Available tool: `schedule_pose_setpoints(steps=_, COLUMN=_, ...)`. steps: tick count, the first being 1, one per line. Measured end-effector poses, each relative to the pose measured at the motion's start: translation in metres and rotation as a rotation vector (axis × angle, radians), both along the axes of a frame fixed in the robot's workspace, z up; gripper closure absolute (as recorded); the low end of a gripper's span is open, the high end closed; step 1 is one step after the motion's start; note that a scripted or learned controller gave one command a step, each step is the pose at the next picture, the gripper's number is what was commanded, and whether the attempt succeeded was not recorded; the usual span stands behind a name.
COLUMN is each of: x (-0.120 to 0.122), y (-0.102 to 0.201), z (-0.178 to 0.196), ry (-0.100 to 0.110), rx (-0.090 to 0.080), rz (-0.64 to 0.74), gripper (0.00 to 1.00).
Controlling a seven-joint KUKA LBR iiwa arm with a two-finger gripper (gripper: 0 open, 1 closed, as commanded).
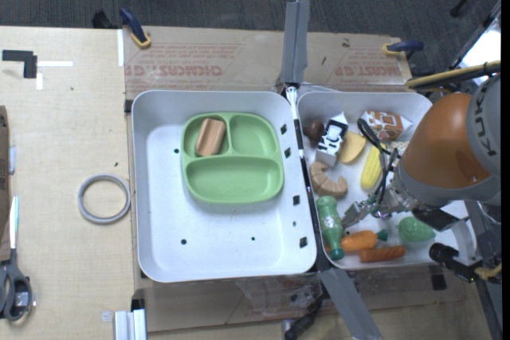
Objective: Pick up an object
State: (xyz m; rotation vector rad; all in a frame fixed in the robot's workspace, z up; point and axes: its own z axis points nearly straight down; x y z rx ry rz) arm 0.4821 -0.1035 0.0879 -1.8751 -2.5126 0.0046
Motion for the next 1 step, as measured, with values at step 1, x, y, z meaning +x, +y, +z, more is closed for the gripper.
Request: schedule_pose_setpoints(steps=1, x=0.0673, y=-0.0037, z=0.0008, ry=-0.003, rx=0.000, rz=0.244, gripper=0.00)
